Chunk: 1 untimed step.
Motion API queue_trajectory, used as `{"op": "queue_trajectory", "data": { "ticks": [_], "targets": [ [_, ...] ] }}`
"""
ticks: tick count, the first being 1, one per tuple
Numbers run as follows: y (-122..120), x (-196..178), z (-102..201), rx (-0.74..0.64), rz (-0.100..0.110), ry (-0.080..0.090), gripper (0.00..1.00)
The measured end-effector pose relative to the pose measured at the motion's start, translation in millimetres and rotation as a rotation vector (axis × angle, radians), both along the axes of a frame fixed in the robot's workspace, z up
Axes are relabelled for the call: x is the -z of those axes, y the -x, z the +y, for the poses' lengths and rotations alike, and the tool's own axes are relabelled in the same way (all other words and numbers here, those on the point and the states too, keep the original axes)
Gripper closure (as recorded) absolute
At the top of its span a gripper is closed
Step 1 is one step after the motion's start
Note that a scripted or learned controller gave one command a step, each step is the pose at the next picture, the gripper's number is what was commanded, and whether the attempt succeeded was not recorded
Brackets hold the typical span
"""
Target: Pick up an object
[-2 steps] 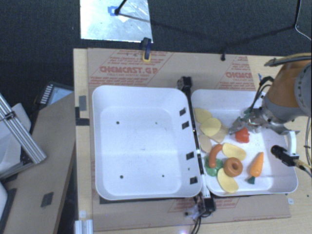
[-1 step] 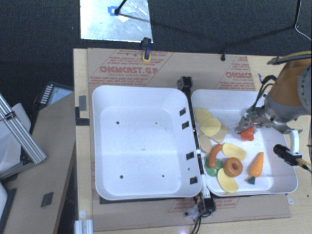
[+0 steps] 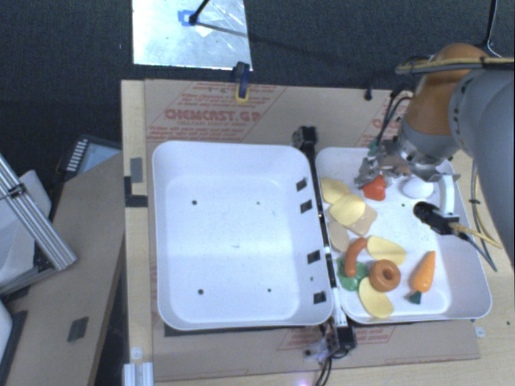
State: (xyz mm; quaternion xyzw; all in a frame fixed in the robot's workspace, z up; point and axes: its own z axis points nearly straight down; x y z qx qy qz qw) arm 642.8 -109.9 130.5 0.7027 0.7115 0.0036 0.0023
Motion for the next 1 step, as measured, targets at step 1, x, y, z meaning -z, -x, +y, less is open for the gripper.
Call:
{"op": "queue_trajectory", "data": {
  "ticks": [1],
  "targets": [
    [-28.4, -58.4, 115.3, -0.002, -0.001, -0.002, 1.0]
  ]
}}
